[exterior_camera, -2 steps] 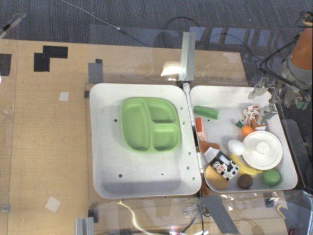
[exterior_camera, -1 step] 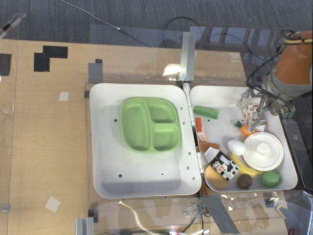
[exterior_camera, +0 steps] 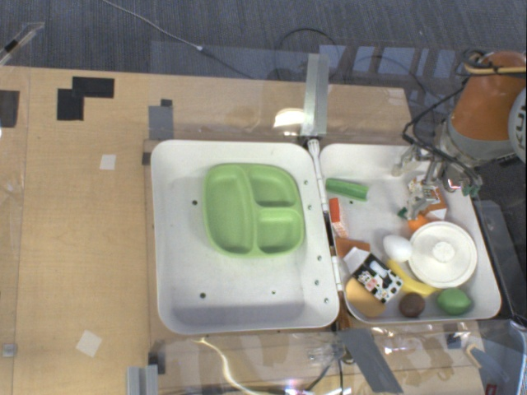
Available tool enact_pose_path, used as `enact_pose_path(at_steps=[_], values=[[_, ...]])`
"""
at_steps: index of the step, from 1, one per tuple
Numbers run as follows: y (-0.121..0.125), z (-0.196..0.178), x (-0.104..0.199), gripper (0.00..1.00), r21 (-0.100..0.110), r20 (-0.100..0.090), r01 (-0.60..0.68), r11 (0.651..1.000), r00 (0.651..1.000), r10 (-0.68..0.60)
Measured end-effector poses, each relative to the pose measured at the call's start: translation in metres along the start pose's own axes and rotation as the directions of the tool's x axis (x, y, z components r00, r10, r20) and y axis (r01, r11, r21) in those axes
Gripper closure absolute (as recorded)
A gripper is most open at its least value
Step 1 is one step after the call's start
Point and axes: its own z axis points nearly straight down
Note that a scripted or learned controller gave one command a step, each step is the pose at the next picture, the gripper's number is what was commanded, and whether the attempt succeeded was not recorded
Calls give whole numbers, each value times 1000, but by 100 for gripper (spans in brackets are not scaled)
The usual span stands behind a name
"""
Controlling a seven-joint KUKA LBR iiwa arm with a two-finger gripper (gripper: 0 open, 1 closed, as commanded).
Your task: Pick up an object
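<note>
- Camera view: the left bin [exterior_camera: 177, 303] holds a green divided plate [exterior_camera: 252, 209] lying flat near its middle.
- The right bin [exterior_camera: 487, 280] holds a green stick [exterior_camera: 347, 188], a white bowl [exterior_camera: 443, 253], a white egg [exterior_camera: 397, 246], a brown ball [exterior_camera: 412, 304] and a green ball [exterior_camera: 454, 301].
- The gripper [exterior_camera: 426, 191] hangs over the right bin's far side; whether it is parted or closed cannot be told.

The arm [exterior_camera: 492, 105] is cut off by the frame's right edge at upper right. Its gripper [exterior_camera: 428, 189] is too small and cluttered to read. The white bowl [exterior_camera: 443, 253] covers part of a yellow object [exterior_camera: 414, 281]. The patterned black-and-white item [exterior_camera: 378, 277] is too small to identify.
</note>
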Motion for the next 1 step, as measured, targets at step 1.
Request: enact_pose_path(at_steps=[1], values=[[17, 12, 31, 0, -6, -20, -5, 1000, 1000, 5]])
